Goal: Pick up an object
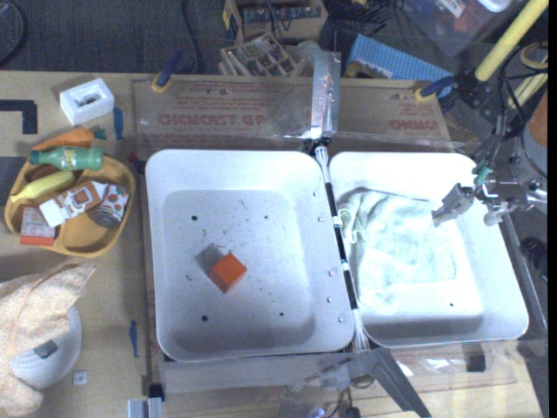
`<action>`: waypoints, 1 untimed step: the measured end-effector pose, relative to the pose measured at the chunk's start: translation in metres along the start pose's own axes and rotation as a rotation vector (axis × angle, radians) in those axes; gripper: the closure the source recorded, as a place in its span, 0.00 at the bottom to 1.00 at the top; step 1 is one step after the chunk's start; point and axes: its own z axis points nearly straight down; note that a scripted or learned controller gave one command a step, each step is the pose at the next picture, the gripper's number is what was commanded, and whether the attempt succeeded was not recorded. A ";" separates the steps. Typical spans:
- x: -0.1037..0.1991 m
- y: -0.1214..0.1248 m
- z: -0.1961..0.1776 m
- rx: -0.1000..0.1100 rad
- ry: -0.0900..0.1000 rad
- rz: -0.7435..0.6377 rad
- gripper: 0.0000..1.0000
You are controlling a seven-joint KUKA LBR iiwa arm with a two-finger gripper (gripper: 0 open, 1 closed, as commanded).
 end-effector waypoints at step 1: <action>0.033 0.076 0.057 -0.004 -0.001 0.159 0.00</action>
